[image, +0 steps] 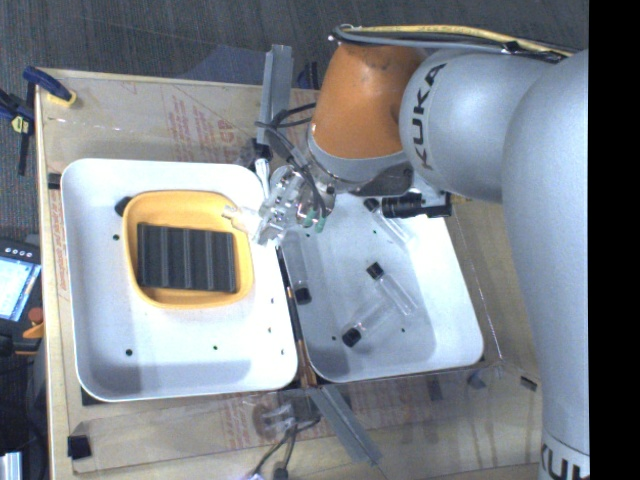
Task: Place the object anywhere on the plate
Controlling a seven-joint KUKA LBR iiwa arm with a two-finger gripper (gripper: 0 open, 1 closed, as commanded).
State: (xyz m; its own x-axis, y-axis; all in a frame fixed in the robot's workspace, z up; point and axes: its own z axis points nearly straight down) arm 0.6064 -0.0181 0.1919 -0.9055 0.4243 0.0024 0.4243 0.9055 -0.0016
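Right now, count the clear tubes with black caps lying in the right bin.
2: one tube mid-bin, one tube just below-left of it in the right bin. The arm may hide others.

Even overhead light; white bins (170, 368) near overexposed, soft shadow along their lower walls. Arm (470, 128) shows glare; focus slightly soft.

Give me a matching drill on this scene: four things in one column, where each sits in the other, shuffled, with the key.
Things:
1. plate
2. clear tubes
3. gripper
4. blue clamp

Places:
A. in the right bin
B. bench's far left corner
C. in the left bin
D. over the edge between the bins

Pairs: 1-C, 2-A, 3-D, 4-B
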